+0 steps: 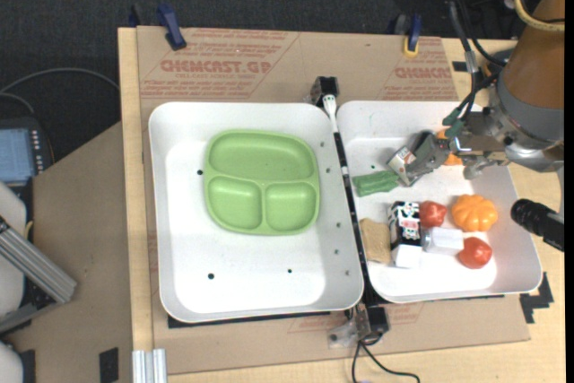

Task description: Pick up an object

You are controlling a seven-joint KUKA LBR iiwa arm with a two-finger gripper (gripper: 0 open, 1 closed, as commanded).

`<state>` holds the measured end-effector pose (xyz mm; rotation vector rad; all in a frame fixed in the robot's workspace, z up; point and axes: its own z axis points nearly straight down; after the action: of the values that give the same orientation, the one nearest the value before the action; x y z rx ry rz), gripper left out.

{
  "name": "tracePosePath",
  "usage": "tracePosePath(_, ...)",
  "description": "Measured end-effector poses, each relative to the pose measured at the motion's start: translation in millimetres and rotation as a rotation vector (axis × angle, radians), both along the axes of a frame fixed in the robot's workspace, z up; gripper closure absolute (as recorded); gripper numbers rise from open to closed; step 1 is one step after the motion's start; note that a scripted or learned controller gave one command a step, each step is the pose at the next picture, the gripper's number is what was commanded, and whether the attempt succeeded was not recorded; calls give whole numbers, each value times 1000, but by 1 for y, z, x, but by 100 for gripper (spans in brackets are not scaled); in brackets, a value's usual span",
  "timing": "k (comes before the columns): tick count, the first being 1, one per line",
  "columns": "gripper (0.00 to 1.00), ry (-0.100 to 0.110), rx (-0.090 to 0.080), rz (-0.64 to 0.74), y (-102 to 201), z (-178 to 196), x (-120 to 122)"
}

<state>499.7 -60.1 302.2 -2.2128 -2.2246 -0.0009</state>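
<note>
My gripper [405,163] hangs low over the upper middle of the right bin [377,126], tilted toward the left. Just below its tip lies a green block [375,184]; whether they touch is unclear. Further toward the front are a black-and-white cow-patterned toy [408,220], a small red tomato-like piece [434,213], an orange pumpkin [473,212], a white box [429,245], another red piece [475,253] and a brown flat piece [375,239].
The left bin [179,256] holds a light green divided plate [263,182]. A black divider rail [345,184] runs between the bins. The arm's grey body [529,94] and cables stand over the right bin's far right corner.
</note>
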Motion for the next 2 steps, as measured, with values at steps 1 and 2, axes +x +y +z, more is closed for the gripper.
tracePosePath(1,0,-9,-1,2,63,50,-20)
tracePosePath(2,100,-6,-3,-4,60,57,-19)
